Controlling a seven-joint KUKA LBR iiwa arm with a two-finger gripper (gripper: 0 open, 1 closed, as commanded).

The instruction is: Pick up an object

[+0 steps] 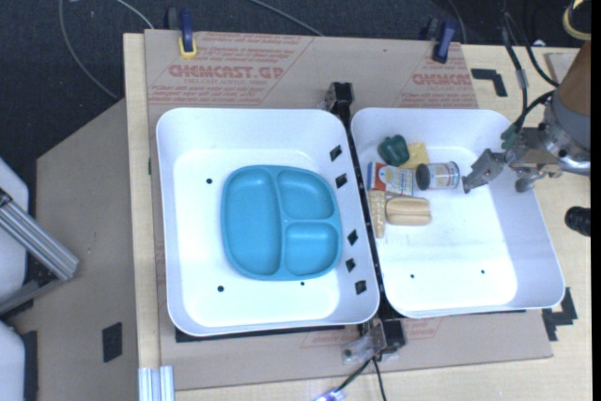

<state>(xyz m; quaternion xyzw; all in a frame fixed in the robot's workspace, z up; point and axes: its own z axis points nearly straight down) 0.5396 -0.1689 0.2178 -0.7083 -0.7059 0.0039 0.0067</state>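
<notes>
Several small objects lie bunched at the left side of the right bin (470, 282). Among them are a green lump (393, 148), a yellow piece (416, 152), a small clear jar with a black cap (438, 176), a tan block (408, 211) and a red-and-white packet (379, 176). My gripper (495, 184) hangs over the right bin's upper right part, just right of the jar. Its two fingers stand apart with nothing between them, so it is open. The left fingertip (472, 180) is close to the jar, and I cannot tell whether it touches it.
The left bin (183, 202) holds a blue divided plate (280, 222). A black divider with clips (355, 202) runs between the bins. Cables trail over the dark floor behind the bench, and blue clamps (187, 31) grip the board's far edge.
</notes>
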